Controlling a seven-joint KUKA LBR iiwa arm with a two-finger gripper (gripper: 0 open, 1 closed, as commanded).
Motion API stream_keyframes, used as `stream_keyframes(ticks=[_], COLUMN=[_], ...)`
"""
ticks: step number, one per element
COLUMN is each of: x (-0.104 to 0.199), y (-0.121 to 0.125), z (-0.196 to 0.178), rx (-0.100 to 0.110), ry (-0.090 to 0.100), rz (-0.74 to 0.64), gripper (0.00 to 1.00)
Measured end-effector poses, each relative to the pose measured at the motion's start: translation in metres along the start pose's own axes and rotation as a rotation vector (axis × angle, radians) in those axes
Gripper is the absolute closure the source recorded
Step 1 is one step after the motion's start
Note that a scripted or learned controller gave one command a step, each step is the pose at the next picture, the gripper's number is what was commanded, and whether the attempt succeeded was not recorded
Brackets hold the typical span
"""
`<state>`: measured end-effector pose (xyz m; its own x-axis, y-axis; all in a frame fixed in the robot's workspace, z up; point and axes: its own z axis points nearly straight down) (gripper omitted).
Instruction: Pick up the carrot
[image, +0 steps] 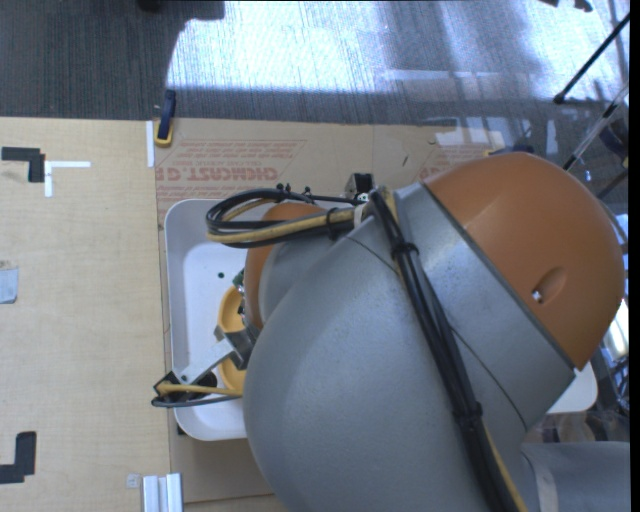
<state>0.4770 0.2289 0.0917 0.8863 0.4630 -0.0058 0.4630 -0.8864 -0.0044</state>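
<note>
Pale wooden surface lies under your white bin, where the grey arm covers nearly everything. You cannot tell how the jaws stand, nor where the carrot sits relative to them.

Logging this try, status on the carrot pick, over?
Arm reaches low over the white bin, covering most of it. Gripper buried under the arm body, fingers unreadable. Carrot not identifiable. Black and yellow cables loop across the bin's top edge.
</note>
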Motion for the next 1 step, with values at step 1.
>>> stream_keyframes(ticks=[1], x=[0.0014], y=[-0.0012], z=[-0.0012], rx=[0.001], ry=[0.004], rz=[-0.003], gripper=[0.0])
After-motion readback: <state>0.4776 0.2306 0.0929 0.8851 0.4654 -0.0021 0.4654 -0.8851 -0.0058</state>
